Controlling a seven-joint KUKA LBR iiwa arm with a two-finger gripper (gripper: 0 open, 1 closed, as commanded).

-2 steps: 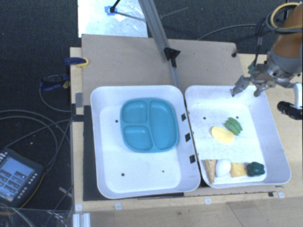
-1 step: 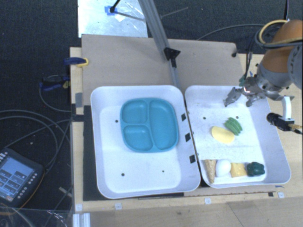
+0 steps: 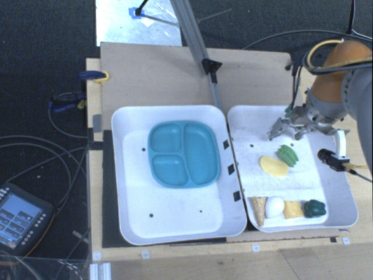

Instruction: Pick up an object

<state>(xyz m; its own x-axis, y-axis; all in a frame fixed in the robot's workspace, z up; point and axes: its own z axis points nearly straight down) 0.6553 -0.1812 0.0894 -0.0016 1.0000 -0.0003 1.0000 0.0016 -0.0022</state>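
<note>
Blue tray (image 3: 183, 154): in left bin (image 3: 131, 214), well left of pincer.
Right bin (image 3: 344, 209): yellow piece (image 3: 273, 166), green pod (image 3: 287, 154) below pincer.
Pincer (image 3: 285, 129): fingers spread, empty.

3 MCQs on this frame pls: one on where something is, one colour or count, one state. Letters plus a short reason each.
1. Where does the blue divided plate lie?
A. in the left bin
B. in the right bin
C. on the floor

2. How many things lie in a row along the near edge of the right bin?
A. one
B. two
C. four

3. What is between the fingers of the gripper?
A. the yellow piece
B. the green piece
C. nothing

Answers:
1 A: the plate rests in the left bin.
2 C: cone, white egg, yellow block, dark green piece.
3 C: the yellow piece and green piece lie on the bin floor, apart from the gripper.
</note>
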